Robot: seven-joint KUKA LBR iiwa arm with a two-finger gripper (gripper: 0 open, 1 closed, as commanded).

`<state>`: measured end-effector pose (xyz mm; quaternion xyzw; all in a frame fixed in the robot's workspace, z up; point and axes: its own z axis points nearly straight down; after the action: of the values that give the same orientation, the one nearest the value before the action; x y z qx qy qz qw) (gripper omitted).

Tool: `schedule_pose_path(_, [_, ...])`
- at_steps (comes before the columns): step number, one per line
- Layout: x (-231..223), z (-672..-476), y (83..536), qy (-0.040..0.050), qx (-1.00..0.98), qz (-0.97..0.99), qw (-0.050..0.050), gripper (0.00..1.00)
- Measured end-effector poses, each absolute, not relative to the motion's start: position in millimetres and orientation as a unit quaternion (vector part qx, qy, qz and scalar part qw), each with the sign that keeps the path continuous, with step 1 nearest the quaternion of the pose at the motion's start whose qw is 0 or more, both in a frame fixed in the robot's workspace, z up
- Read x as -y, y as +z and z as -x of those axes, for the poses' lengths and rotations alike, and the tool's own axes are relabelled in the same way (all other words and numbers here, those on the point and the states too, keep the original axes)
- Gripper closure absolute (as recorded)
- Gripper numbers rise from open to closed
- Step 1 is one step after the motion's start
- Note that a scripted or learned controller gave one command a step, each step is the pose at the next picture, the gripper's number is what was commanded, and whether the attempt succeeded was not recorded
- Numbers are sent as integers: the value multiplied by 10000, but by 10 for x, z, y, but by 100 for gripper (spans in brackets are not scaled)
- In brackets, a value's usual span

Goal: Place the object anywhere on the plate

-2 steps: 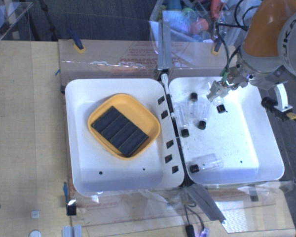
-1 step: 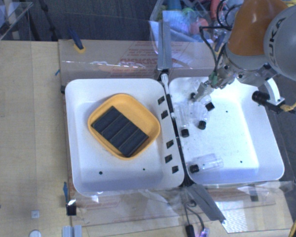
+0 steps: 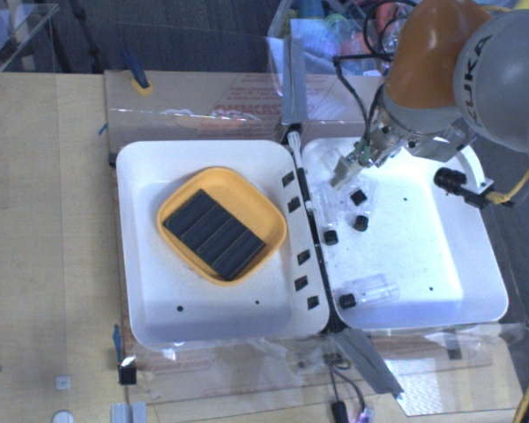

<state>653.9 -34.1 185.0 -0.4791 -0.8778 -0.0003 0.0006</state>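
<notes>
Gripper (image 3: 346, 173) low over right bin (image 3: 441, 263), near divider; grip state cannot tell. Dark ribbed slab (image 3: 213, 232) already flat on yellow plate (image 3: 260, 205) in left bin (image 3: 145, 263), so placement looks done. Clear small item (image 3: 370, 289) lies in right bin.

Light wooden bench top (image 3: 44, 236) extends across the left and foreground, with a cardboard sheet (image 3: 203, 104) laid under the bins' far edge. Dark fabric backdrop (image 3: 176, 11) closes the rear. A clear plastic container of mixed coloured items (image 3: 353, 7) stands at the back right.
</notes>
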Motion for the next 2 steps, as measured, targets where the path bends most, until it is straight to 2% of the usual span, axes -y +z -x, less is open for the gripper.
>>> schedule_pose_path(1, [-183,-6372,1849,-4,8992,4376,7,100])
schedule_pose_path(2, [-601,-6040,1846,-4,9177,3972,8,100])
